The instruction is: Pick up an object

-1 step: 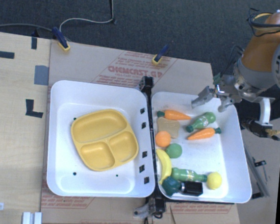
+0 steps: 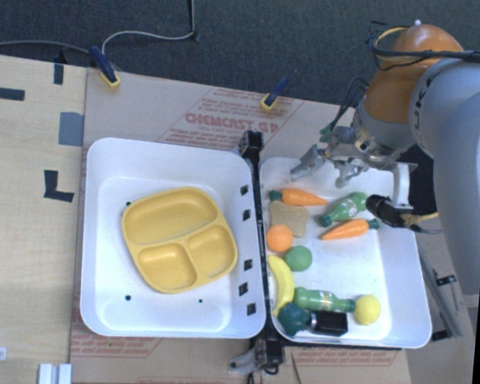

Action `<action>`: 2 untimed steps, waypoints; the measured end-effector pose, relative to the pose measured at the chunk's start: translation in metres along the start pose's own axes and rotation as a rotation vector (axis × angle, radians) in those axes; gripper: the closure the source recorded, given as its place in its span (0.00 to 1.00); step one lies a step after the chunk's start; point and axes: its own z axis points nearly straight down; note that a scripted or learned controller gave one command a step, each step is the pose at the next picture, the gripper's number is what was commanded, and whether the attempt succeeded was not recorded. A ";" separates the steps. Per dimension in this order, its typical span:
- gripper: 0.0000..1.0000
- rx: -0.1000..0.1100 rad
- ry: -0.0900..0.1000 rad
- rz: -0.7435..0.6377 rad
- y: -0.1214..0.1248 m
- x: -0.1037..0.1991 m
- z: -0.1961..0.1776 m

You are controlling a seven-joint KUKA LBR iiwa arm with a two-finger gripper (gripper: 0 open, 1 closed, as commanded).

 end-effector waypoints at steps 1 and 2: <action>0.00 -0.011 -0.004 0.000 0.005 -0.003 0.076; 0.00 -0.020 -0.009 -0.001 0.008 -0.003 0.085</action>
